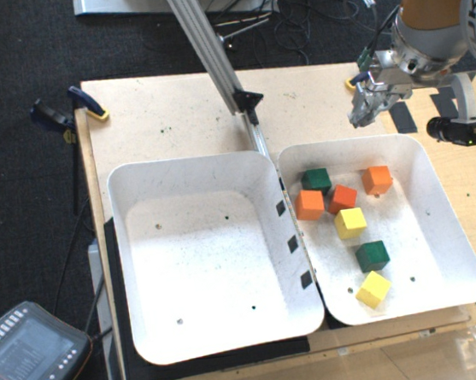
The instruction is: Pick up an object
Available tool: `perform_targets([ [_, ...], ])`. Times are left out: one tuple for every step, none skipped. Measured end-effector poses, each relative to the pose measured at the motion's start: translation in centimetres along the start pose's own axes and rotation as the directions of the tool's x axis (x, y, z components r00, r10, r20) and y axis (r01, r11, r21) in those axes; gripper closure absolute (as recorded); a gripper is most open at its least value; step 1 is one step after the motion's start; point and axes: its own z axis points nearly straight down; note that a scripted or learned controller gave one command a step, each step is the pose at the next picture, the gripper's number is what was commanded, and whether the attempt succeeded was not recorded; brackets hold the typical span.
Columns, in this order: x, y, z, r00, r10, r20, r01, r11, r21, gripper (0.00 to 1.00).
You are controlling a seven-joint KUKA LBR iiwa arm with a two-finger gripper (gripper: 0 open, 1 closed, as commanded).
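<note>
Several small cubes lie in the right bin (450,236). A green cube (315,180), an orange cube (309,204), a red-orange cube (341,198) and a yellow cube (350,222) cluster near its upper left. Another orange cube (377,179) sits alone to their right. Lower down are a dark green cube (372,255) and a yellow cube (373,289). My gripper (364,112) hangs above the bench just beyond the bin's far rim, apart from every cube, with nothing seen in it.
The left bin (144,265) adjoins the right one along a shared divider. A slanted metal pole (207,46) crosses the back of the bench. A blue and yellow clamp (81,105) grips the bench's left corner. A teach pendant (27,361) lies at lower left.
</note>
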Motion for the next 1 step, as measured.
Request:
perform_targets([
  [5.56, -0.7, 2.0, 1.0, -0.004, -0.003, 0.004, 1.0, 0.009, 1.0],
])
